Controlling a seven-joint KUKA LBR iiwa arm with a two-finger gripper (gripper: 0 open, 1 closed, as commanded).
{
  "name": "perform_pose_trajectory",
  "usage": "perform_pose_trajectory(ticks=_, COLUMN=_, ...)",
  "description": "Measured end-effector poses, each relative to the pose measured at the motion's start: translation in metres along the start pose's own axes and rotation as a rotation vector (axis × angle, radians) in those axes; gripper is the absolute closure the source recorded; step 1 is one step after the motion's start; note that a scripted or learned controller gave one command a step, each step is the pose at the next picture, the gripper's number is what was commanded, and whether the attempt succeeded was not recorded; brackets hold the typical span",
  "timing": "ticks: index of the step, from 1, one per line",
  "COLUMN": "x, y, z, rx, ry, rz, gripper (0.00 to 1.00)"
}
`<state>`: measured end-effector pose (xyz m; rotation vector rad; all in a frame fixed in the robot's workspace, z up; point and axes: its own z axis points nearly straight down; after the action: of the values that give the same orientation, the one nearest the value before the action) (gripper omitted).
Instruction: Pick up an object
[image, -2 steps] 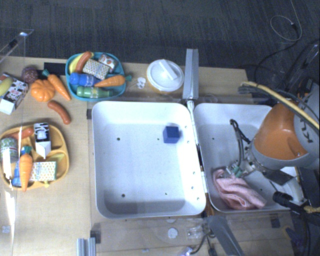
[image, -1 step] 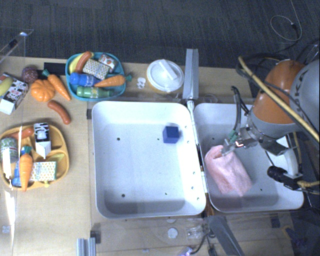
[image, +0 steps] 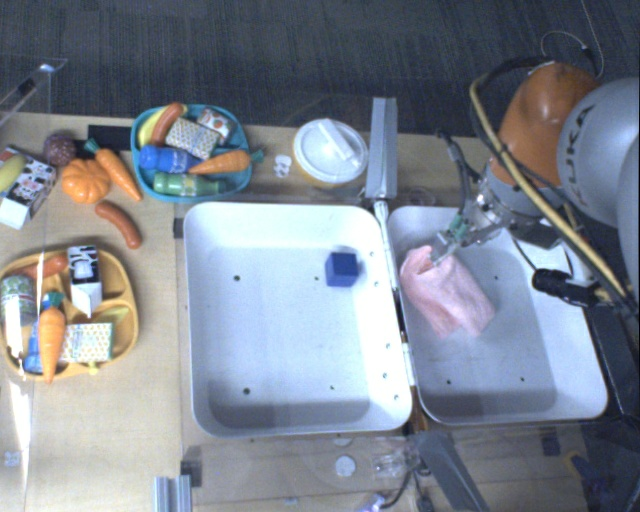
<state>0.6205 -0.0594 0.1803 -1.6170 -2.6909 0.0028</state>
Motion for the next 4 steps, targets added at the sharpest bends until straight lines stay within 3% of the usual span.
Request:
perform_pose_trajectory(ticks=1, x=0.0, y=0.0, z=0.0, rx=0.0, ry=0.0, rz=0.0, gripper=0.0)
perform_pose_trajectory(ticks=2, x=-0.046, y=-0.021, z=0.085, rx=-0.01, ry=-0.004, rz=0.1, gripper=0.0)
perform_pose_trajectory(ticks=3, x=-0.051, y=-0.058, z=0.089, rx=-0.019, ry=-0.009, rz=0.048, gripper=0.0)
perform_pose_trajectory(ticks=4, x=-0.036, y=0.003, z=0.09, rx=-0.017, ry=-0.007, rz=0.232, gripper=0.0)
